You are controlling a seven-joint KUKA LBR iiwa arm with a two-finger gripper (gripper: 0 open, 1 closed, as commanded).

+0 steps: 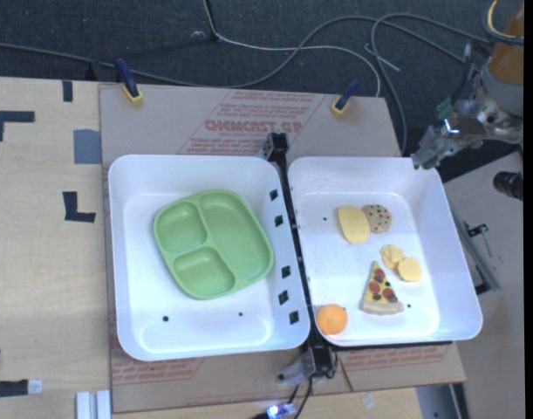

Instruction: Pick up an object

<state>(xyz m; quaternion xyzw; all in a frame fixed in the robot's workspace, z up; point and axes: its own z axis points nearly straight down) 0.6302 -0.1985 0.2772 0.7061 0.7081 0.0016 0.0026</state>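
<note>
Sitting side by side on a brown cardboard sheet [249, 120] over a pale wooden bench [39, 260] are two shallow white plastic bins, seen from above at a slant. Lying nearest the viewer, in the right bin [449, 260], is a small round orange ball [332, 319], resting close to that bin's near left corner. Just beyond it and toward the bin's middle is lying a toy pizza slice with red dots [381, 290], its point aimed away from the viewer. A little farther, two small yellow round pieces [400, 263] are touching each other. Farther still, a pale yellow rounded block [353, 224] is lying beside a tan cookie with dark chips [377, 217], the two touching or nearly so.

Occupying the middle of the left bin [131, 260] is a light green plastic tray with three compartments [213, 243], turned at an angle to the bin's walls. A row of black clips [283, 251] is running along the seam between the bins.

At the cardboard's far edge, two yellow and blue clamps [126, 85] are gripping it. Beyond the right bin's far right corner, the robot's gripper [436, 147] is hovering outside the bin, well apart from every object; whether its jaws are apart or together cannot be told. Black cables [336, 33] are trailing over dark carpet behind.
</note>
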